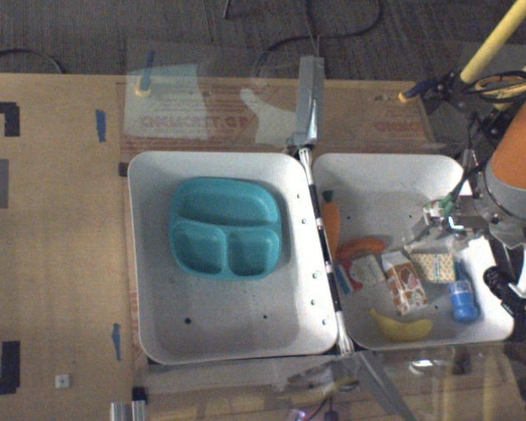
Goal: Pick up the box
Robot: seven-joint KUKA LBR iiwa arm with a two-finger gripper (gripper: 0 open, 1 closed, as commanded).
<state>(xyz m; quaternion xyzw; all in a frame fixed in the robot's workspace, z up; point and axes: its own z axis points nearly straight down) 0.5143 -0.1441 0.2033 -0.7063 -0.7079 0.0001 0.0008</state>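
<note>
Well, beneath me the bench (53, 235) carries two shallow white bins side by side, and the left bin (158, 323) is the bigger sight: a teal divided tray (226, 227) sits in it toward ten o'clock of the bin's middle, flat, with one long compartment above two smaller ones. The right bin (377, 182) is where I am working; my arm (517, 169), grey with its orange band, comes in from three o'clock and my gripper (440, 220) hangs over the bin's right half. Whether my fingers are spread or closed I cannot tell from this angle. The box (405, 285), a small carton with a brown and white face, lies tilted at about seven o'clock from my gripper, near it but not between my fingers as far as I can see. A yellow banana (401, 325) lies at six o'clock of the box, just beside it. A blue bottle (461, 300) stands at three o'clock of the box. An orange and red item (359, 251) sits at ten o'clock of the box.
</note>
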